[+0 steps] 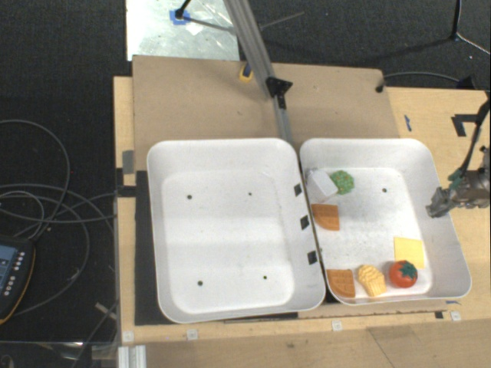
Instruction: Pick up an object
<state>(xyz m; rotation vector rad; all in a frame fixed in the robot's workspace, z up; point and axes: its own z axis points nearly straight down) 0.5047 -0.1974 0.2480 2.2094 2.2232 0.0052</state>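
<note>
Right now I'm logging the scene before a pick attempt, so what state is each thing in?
Left shallow white bin: sitting flat, bare floor showing.
Right shallow white bin: holding the objects.
Green round toy: lying beside a pale block.
Two orange wedges: lying flat, apart.
Yellow square piece: flat.
Red tomato toy: ungrasped.
Yellow ridged piece: ungrasped.
End effector: at the right bin's rim.

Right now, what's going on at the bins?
The arm's end effector sits at the right edge of the right bin, above its rim, with nothing visibly between its fingers. All the objects lie in that bin: a green piece beside a white block, an orange slice, a yellow square, a red tomato, a yellow ridged piece and another orange piece. No pick has happened yet.
</note>
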